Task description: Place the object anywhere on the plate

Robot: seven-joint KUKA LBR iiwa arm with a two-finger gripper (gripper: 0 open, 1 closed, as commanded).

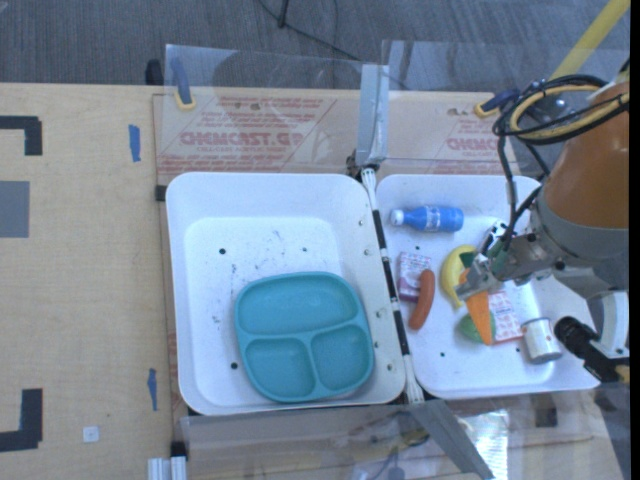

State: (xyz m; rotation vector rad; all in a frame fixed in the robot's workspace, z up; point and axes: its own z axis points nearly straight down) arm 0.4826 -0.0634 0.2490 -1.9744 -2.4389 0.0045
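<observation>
I can't tell how the jaws (pixel 478 276) are set; they sit low over the yellow toy (pixel 457 266), touching or just above. Orange carton (pixel 483 318) just below, sausage (pixel 422 299) beside. All look light, hard, slick plastic; I'd grip the sausage across its middle. Teal plate (pixel 303 335) is well left, 1 bin over.

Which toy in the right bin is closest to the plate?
The red hot dog. It lies by the right bin's left wall, nearest the teal plate. The blue bottle, yellow banana and silver can lie farther right.
</observation>
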